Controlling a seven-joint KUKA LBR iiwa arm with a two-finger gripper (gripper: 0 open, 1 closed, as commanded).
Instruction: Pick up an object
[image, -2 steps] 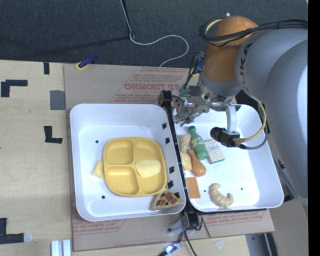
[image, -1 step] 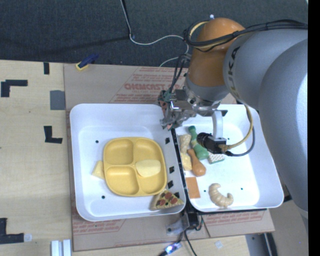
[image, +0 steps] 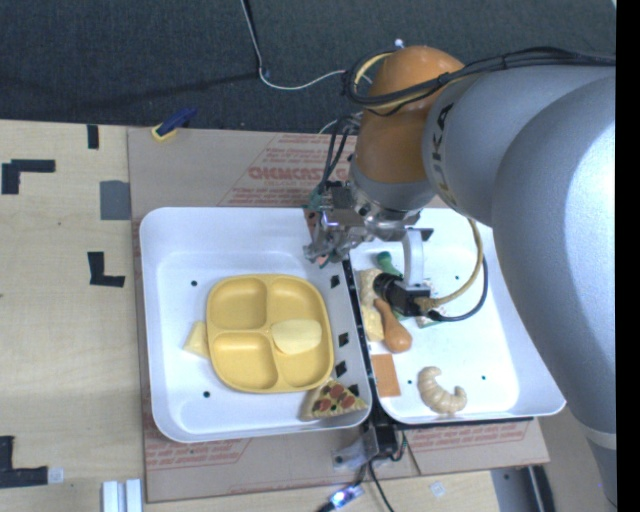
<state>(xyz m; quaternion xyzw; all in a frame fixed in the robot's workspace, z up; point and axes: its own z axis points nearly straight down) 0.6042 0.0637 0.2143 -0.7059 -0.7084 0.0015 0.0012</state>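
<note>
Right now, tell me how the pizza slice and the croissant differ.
The pizza slice is flat, triangular and red-topped; the croissant is plump, curved and pale tan. The pizza slice lies in the left bin; the croissant lies in the right bin. Both are toy foods at the near edge.

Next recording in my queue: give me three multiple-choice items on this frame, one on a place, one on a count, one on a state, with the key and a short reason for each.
1. Where does the pizza slice lie?
A. In the left bin's near right corner
B. Inside the yellow plate
C. In the right bin

2. How many compartments does the yellow plate have?
A. Two
B. Four
C. Six

3. What state is the plate's near right compartment in?
A. Holding a pale yellow piece
B. Holding the croissant
C. Holding the hot dog

Key: 1 A, the slice sits by the bin's corner, just outside the plate. 2 B, ridges split it into four. 3 A, the pale piece rests there; croissant and hot dog lie in the right bin.
</note>
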